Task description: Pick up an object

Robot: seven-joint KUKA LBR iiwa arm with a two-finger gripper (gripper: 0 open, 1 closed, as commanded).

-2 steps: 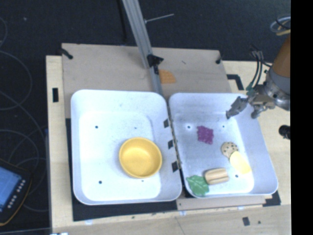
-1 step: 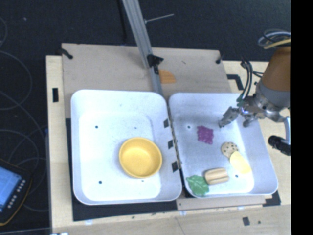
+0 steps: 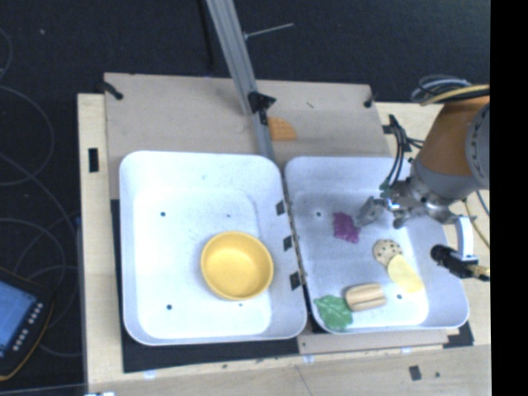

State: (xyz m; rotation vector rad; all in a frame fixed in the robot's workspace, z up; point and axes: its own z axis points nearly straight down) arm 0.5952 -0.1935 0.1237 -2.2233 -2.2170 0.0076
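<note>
In the right bin (image 3: 322,180) lie a small purple piece (image 3: 346,227), a round speckled cookie (image 3: 385,250), a yellow oval piece (image 3: 405,274), a tan bread roll (image 3: 365,296) and a green leafy piece (image 3: 332,311). My gripper (image 3: 384,211) hangs over the right bin's upper right part, just right of the purple piece and above the cookie. Its two fingers stand apart with nothing between them. The grey arm with its orange band (image 3: 452,139) comes in from the right.
A yellow bowl (image 3: 237,265) sits in the left bin (image 3: 165,188). A slanted metal pole (image 3: 235,56) rises behind the bins, with a small orange object (image 3: 281,129) at its base. Cables hang beside the wrist.
</note>
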